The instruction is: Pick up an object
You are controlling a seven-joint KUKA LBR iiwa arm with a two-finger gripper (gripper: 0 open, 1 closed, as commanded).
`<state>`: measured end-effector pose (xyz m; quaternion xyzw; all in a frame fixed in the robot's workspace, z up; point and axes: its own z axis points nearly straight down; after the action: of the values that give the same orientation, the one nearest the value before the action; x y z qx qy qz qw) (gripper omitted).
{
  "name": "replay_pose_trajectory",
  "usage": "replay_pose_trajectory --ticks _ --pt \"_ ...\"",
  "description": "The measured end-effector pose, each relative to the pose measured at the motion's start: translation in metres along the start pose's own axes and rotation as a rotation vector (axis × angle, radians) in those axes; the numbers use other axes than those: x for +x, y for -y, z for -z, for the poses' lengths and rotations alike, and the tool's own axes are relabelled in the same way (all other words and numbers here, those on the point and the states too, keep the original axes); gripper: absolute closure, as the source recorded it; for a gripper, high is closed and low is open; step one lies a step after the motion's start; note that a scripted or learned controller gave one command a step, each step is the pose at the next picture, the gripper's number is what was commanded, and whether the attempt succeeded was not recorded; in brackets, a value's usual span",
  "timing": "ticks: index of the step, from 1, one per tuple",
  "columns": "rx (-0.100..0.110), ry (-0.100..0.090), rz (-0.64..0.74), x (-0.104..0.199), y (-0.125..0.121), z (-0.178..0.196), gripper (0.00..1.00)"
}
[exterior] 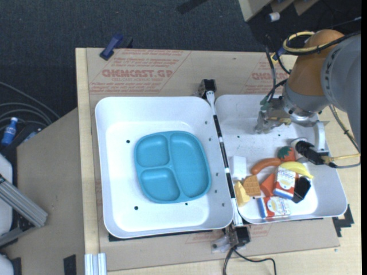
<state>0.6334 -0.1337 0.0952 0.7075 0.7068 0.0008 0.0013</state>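
**Gripper over bare floor of the right bin, clutter heaped at the near end**

The gripper [267,122] hangs over the far part of the right bin [241,109], above bare white floor; from this slant I cannot tell whether it is open or shut, and nothing can be seen held in it.

Everything that could be picked up in this bin lies apart from the gripper, crowded toward the near end. Closest is a small orange-and-green piece [284,152]. Beside it are an orange curved piece [265,165] and a yellow banana [296,168]. Below these, a red-and-white carton [285,183] touches a black object [302,189]. A tan cracker [250,184] partly overlaps a yellow wedge [241,195], and a white block [238,166] lies against the wall shared with the other bin. A flat white packet [279,207] lies nearest the front rim.

The left bin [109,148] holds a blue divided plate [172,166]. On the printed board [137,70] behind the bins lies a small blue object [110,47].
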Motion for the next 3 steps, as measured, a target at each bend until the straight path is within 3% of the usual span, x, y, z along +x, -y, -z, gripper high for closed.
replay_pose_trajectory --ticks 1,2,3 --pt "0.000 0.000 0.000 0.000 0.000 0.000 0.00" --pt "0.002 0.000 0.002 -0.025 -0.033 -0.010 0.00" --pt "-0.001 0.001 0.003 -0.025 -0.034 0.001 1.00"
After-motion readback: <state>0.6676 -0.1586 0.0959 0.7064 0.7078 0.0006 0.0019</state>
